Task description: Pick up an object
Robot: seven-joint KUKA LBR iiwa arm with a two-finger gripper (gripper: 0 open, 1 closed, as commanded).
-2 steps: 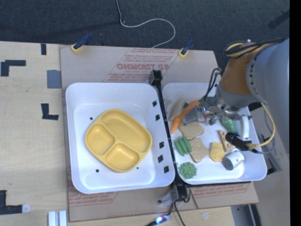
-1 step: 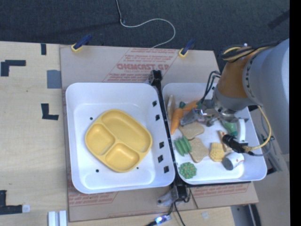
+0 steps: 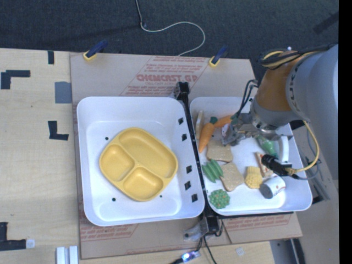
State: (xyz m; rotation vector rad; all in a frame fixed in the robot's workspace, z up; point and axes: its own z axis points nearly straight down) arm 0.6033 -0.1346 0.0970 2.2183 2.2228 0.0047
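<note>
A pale wooden surface (image 3: 33, 147) topped with a brown cardboard sheet (image 3: 159, 76) carries two shallow white bins. The left white bin (image 3: 91, 120) holds only a yellow three-compartment plastic plate (image 3: 138, 163), apparently kept apart as a drop-off spot. The right white bin (image 3: 300, 199) crowds the toy food together as pickable stock: an orange plastic carrot (image 3: 205, 135), a tan bread slice (image 3: 219, 154), a green leafy piece (image 3: 212, 170), a yellow corn cob (image 3: 252, 176) and a round green broccoli (image 3: 219, 198). The grey arm with its orange band (image 3: 275, 89) reaches in from the right and bends steeply down, setting the hand (image 3: 235, 132) low over the bin's upper middle, just beside the carrot and above the bread. Whether it is spread or pinching anything, I cannot tell.
</note>
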